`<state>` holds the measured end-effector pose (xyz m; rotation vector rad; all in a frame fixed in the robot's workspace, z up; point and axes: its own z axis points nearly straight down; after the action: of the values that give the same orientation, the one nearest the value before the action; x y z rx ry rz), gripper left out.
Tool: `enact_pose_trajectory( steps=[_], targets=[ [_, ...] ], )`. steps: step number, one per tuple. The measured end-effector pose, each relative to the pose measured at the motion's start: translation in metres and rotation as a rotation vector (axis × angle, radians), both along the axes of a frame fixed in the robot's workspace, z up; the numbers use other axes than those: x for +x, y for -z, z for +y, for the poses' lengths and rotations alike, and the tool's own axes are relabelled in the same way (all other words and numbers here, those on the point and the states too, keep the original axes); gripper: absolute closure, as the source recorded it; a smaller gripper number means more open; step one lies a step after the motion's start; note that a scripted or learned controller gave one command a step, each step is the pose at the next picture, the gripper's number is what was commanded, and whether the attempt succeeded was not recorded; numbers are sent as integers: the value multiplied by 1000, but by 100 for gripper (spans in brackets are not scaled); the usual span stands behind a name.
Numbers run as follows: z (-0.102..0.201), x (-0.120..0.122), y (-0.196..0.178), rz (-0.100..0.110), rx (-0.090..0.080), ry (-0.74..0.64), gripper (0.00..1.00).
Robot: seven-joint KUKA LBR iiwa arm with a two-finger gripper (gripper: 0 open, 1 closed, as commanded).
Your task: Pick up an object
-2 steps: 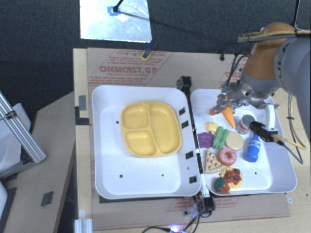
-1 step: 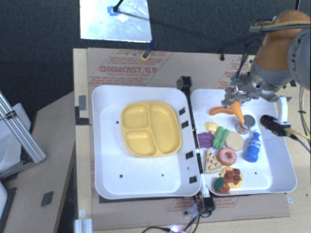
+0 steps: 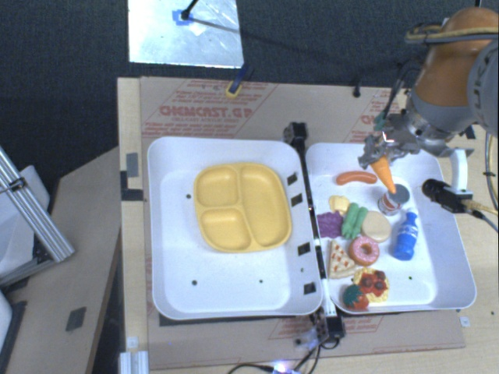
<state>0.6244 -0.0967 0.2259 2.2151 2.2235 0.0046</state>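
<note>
The gripper (image 3: 380, 159) hangs over the far part of the right bin (image 3: 448, 267), its fingers clenched on the wide end of an orange carrot (image 3: 384, 174) that points down toward the near side. Just left lies a hot dog (image 3: 355, 178); just below the carrot's tip sits a small can (image 3: 392, 199). A blue bottle (image 3: 405, 237) and pink donut (image 3: 363, 250) lie nearer. The left bin (image 3: 171, 279) holds a yellow divided plate (image 3: 240, 207).
</note>
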Motion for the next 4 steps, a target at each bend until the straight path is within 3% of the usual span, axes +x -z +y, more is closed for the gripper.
enact_pose_trajectory(
  steps=[1, 4],
  targets=[
    [43, -35, -3, 5, 1, -3, 100],
    [193, -104, -7, 5, 2, -6, 100]
  ],
)
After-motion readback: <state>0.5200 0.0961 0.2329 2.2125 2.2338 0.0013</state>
